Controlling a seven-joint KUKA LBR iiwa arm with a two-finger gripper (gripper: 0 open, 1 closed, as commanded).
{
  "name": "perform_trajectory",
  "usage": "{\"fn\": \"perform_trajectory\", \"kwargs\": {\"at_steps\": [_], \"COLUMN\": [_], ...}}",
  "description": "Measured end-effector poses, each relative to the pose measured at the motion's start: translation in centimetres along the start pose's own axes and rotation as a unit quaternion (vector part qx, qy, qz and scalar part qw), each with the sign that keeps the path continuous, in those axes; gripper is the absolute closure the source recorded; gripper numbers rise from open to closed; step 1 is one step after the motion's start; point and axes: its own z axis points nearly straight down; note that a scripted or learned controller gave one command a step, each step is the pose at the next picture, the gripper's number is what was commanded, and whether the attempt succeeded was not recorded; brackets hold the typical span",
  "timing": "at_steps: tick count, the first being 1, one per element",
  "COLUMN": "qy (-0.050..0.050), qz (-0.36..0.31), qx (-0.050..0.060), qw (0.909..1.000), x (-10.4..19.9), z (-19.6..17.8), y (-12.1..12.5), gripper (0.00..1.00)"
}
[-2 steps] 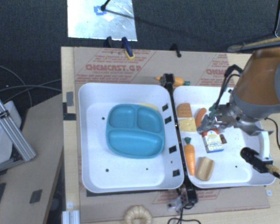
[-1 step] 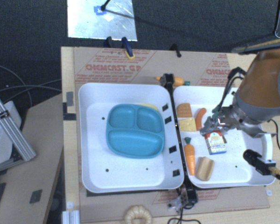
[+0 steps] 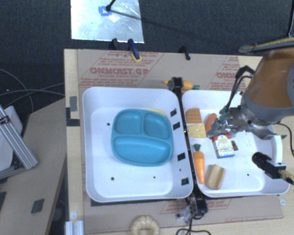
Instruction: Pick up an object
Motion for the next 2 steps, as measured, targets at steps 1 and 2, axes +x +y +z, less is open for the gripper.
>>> {"fn": "perform_trajectory", "kwargs": {"at_steps": [1,2], "qy": [-0.001,-0.001], "qz": [0.003,0.001], "qx": [0.001,0.0], "qw": [1.0,1.0], "x": [-0.8,-0.3], "z": [0.1,0.8], "y": [-0.9,0.2], "gripper": [1.0,1.0]}}
